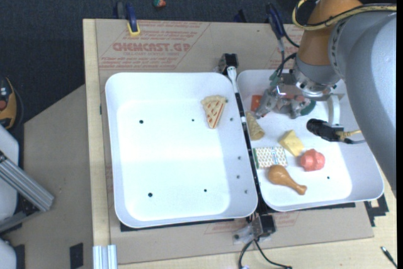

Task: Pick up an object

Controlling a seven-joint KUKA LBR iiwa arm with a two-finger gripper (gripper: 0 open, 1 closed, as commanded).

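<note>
Surface, two white bins. Tool (281, 101) low in right bin (362, 183) beside orange piece (255, 101) — finger state: cannot tell. Advice — centre over one item before closing.

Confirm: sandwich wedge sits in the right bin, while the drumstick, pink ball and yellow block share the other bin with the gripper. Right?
Not quite. The camera view shows the sandwich wedge in the left bin, alone. The drumstick, pink ball and yellow block lie in the right bin, where the gripper is.

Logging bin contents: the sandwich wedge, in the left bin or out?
In. The sandwich wedge lies on the left bin's floor near its upper right corner, apart from the gripper.
</note>
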